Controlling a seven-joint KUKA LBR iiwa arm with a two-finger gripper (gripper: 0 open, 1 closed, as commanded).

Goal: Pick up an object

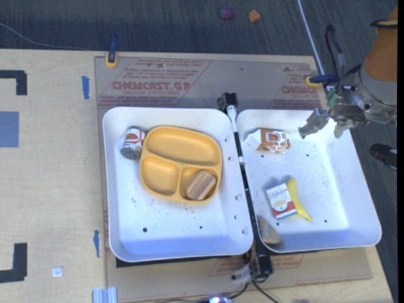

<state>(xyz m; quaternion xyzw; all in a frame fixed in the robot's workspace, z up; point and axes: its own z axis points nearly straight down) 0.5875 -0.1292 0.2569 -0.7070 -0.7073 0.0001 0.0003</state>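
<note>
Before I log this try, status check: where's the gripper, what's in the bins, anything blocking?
Gripper above right bin's far corner, jaws open, nothing held. Banana, small box, snack packet beneath, untouched. No obstruction.

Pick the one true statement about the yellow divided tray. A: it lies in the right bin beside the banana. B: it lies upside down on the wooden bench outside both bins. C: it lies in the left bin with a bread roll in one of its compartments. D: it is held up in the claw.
C: the yellow divided tray rests in the left bin, and a bread roll sits in its lower right compartment.
</note>
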